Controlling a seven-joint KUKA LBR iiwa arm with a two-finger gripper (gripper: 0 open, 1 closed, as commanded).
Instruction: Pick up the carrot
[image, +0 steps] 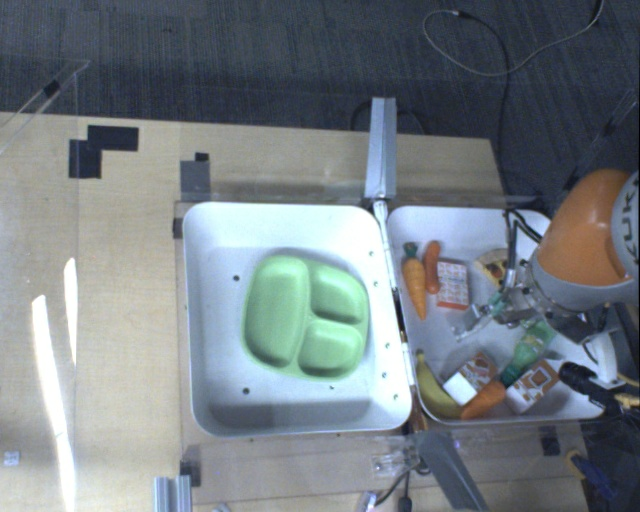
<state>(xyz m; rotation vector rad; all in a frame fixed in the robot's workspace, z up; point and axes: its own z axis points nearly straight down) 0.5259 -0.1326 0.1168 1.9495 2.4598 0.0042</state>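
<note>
**Q:** Progress on the pick, how far was it judged to be?

**A:** Early stage. The carrot (414, 288) was seen lying flat in the right bin (460, 212), close along its left wall, green top pointing to the far side. It was not lifted and nothing was seen gripping it. The pincer (487, 315) was placed near the bin's middle, right of the carrot and apart from it, w/ a printed packet (452, 284) between them. Pincer state (spread or pressed together) could not be told; too blurred and too cluttered underneath. Approach, closure and lift were all judged left to do.

**Q:** Materials and shapes?

**A:** Carrot: orange, tapered, matte, prob. a plastic toy. Just beside it a shorter red-orange item (432, 266) was noted, rounded, approx. parallel; a mix-up was judged possible. A second orange tapered piece (486, 400) was noted at the near side, next to a curved yellow banana (432, 388). A green bottle (528, 348) was seen below the arm (590, 240), whose orange band looked smooth and glossy. Bins: shallow, white, rounded corners, hard smooth surface. The left bin (200, 300) was occupied by a pale green plate (305, 312) w/ three compartments, soft-edged. Worktop (120, 300): light wood-tone, flat, slight glare at left.

**Q:** Risk?

**A:** The wall next to the carrot was judged to leave little clearance on that side.
</note>
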